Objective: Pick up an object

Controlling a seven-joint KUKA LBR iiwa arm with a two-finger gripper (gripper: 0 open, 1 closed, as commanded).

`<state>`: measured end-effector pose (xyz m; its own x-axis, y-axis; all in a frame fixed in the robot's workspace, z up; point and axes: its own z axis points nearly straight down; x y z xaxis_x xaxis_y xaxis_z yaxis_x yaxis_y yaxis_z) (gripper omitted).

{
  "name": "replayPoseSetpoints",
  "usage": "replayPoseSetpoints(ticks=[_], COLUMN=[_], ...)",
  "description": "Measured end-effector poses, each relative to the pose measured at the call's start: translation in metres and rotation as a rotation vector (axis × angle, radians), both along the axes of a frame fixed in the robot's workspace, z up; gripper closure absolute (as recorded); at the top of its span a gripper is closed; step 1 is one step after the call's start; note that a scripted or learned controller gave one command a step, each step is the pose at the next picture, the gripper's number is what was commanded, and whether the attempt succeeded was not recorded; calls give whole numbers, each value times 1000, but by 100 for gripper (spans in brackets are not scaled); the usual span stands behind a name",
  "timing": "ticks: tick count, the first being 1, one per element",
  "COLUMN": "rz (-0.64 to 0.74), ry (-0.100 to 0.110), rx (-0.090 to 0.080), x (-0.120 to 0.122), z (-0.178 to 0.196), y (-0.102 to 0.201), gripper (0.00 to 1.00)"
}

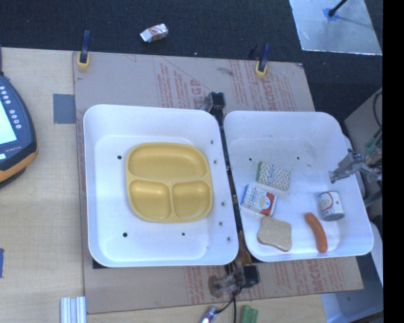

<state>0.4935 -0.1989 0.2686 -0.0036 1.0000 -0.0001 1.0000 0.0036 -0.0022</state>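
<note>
Your metal two-finger gripper (347, 168) sits at the right bin's (303, 128) right rim, holding nothing; its opening is too small to judge. In that bin lie a small can (331, 206), an orange sausage (316, 232), a toast slice (275, 233) and two little cartons (273, 176) (259, 199). A yellow divided plate (168, 181) fills the left bin (104, 180).

Probably a lab — teach pendant (7, 130) (clamped bench (47, 261)).

The gripper (343, 172) is mostly cut off at the right edge. The pad (5, 134) is cut off at the left. Words on the two cartons (266, 187) are too small to read.
</note>
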Motion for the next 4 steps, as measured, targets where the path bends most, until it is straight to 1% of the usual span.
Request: replayPoseSetpoints(ticks=[1,2,3,4], rz=[2,7,0,1], ry=[-2,0,-1,0], rx=[-2,-4,1,0], x=[-3,-3,69,99], z=[-164,-154,-66,-66], y=[-13,-13,34,115], gripper=[0,100,100,100])
